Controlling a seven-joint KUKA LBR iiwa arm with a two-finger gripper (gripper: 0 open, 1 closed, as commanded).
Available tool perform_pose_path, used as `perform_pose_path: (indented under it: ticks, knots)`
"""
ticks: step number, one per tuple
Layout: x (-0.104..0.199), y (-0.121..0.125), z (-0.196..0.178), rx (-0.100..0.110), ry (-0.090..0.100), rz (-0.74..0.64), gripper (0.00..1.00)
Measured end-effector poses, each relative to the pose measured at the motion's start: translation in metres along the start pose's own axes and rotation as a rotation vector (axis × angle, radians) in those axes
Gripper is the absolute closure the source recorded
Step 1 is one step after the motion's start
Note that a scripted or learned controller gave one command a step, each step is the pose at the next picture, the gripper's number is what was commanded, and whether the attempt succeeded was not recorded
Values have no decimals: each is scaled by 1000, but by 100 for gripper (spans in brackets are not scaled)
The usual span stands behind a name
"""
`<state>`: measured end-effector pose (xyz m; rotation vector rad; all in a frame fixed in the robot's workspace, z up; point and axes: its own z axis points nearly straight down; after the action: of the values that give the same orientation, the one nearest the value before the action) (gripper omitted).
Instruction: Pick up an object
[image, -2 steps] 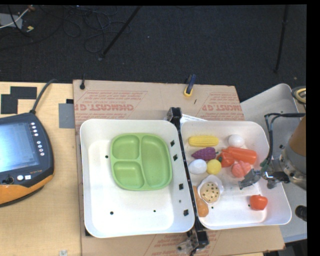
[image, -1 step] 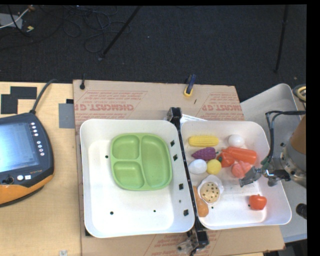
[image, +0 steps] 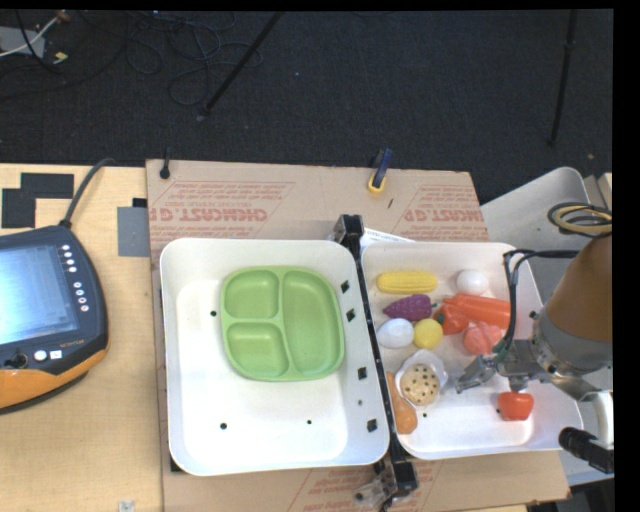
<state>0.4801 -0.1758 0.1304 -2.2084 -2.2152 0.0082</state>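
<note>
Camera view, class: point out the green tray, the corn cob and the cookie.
Green tray (image: 283, 325): camera view, on the ridge where its three compartments meet.
Corn cob (image: 405, 282): camera view, on the middle of its yellow length.
Cookie (image: 420, 381): camera view, on its speckled top face.

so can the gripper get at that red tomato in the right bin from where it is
Probably yes: the gripper hangs just up-left of the red tomato, which lies apart on bare bin floor, with the pink piece and carrot farther back.
</note>
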Motion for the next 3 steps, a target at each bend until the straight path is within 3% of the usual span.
perform_pose_path:
  ticks: [1, 2, 3]
  knots:
    - [2, 1, 47, -7, -3, 0, 0]
    - [-1, 2, 36, -5, -1, 6, 100]
    - [-2, 0, -24, -11, -5, 3, 100]
